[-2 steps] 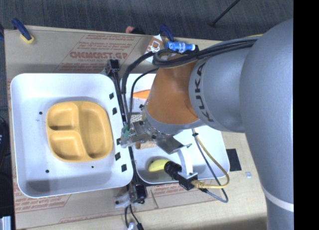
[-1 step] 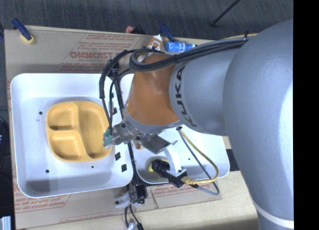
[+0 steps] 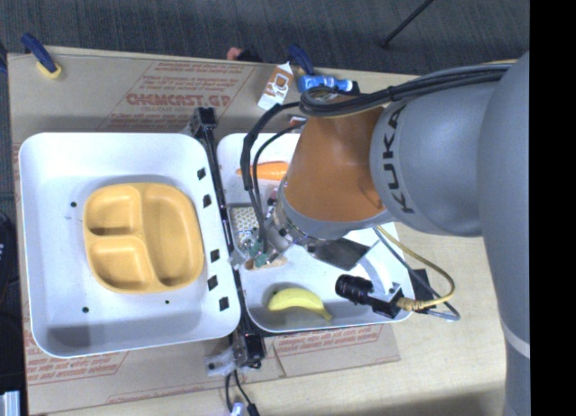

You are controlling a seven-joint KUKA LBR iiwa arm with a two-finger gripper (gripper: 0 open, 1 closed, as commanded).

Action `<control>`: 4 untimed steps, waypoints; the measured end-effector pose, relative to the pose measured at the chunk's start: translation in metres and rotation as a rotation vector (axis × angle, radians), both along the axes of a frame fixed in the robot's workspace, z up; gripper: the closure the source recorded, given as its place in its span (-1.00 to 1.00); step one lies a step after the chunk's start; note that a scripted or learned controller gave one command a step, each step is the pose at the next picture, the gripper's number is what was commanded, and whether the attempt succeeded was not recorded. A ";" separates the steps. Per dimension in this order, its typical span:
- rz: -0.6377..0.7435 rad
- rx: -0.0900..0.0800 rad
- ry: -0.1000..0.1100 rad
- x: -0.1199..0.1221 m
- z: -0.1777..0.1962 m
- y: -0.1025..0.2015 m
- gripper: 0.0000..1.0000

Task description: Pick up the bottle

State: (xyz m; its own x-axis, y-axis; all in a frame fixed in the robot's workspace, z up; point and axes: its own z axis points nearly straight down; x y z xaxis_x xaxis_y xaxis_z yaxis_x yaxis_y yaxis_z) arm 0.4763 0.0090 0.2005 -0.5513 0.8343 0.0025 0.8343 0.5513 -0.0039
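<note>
Jaws: hidden under the wrist, so I cannot tell whether they are spread, pressed together or pinching anything.
Gripper (image 3: 258,250): low in the right bin (image 3: 263,322), close to the wall it shares with the left bin (image 3: 36,225).
Bottle: I cannot place it for certain. An orange object (image 3: 270,171) peeks out from under the arm (image 3: 351,167) at the far end of the right bin and may be it.
Banana (image 3: 300,303): lies near the gripper, at the near end of the same bin.
Plate (image 3: 144,234): yellow, in the left bin, well apart from the gripper.
Risk, wrong object: if the orange object is the bottle, the gripper sits nearer the banana and could close on that or on nothing.
Risk, wall: working this close to the shared wall, the gripper could strike it and jolt both bins.
Risk, blocked view: the arm covers most of the right bin, so a missed grasp could go unseen.
</note>
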 end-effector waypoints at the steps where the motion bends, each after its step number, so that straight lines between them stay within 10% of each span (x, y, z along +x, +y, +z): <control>1: 0.125 0.000 -0.005 0.001 0.034 -0.040 1.00; 2: 0.125 0.000 -0.005 0.001 0.070 -0.035 1.00; 3: -0.004 0.000 0.000 0.000 0.026 -0.018 1.00; 4: 0.059 0.000 0.001 -0.001 0.014 0.049 1.00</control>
State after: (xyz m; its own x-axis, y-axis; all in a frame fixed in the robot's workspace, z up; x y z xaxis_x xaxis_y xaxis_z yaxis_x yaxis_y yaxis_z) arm 0.4757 0.0578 0.2147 -0.5992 0.8006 0.0031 0.8006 0.5992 -0.0049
